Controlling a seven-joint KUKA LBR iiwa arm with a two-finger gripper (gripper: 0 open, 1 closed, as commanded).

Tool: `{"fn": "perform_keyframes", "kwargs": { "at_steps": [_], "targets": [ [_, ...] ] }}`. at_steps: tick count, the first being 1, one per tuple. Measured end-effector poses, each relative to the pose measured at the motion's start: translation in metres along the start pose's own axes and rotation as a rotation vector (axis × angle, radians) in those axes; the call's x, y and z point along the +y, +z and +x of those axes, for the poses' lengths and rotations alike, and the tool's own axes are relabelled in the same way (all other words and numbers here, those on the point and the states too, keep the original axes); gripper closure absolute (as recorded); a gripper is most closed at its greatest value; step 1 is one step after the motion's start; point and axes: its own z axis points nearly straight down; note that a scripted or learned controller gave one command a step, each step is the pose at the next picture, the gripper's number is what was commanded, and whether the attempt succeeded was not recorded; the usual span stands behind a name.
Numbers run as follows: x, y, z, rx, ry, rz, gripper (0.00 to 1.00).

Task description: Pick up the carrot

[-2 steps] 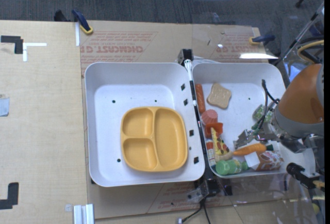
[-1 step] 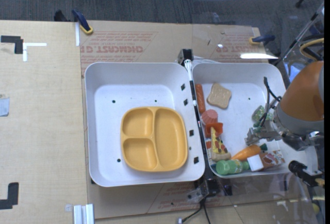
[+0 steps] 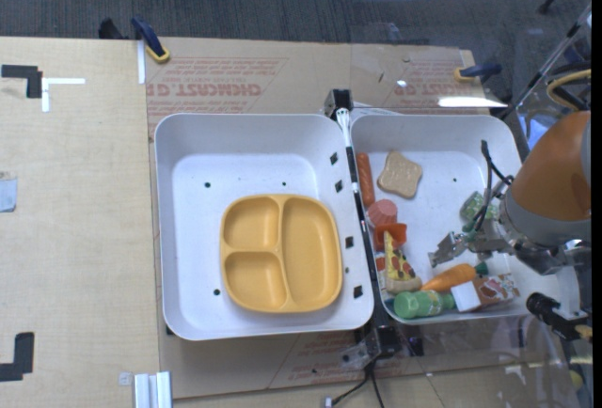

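Observation:
The carrot (image 3: 451, 277), orange and tapered, lies near the front of the right bin (image 3: 442, 141), pointing left. My gripper (image 3: 452, 248) hangs just above and behind it, close to its upper edge, with nothing seen held. The arm with its orange band (image 3: 561, 173) comes in from the right over the bin's right wall.
Around the carrot lie a pizza slice (image 3: 400, 271), a green toy (image 3: 418, 305), a white and red piece (image 3: 488, 290) and a leafy green (image 3: 473, 208). Further back are a toast slice (image 3: 401, 175) and a sausage (image 3: 364, 177). A yellow divided plate (image 3: 280, 252) sits in the left bin (image 3: 179, 209).

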Motion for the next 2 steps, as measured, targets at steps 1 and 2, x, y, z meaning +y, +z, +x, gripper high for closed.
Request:
{"fn": "perform_keyframes", "kwargs": {
  "at_steps": [1, 2],
  "targets": [
    [0.001, 0.009, 0.036, 0.002, -0.242, 0.001, 0.0],
    [-0.002, 0.008, 0.001, -0.001, -0.488, 0.0, 0.0]
  ]
}}
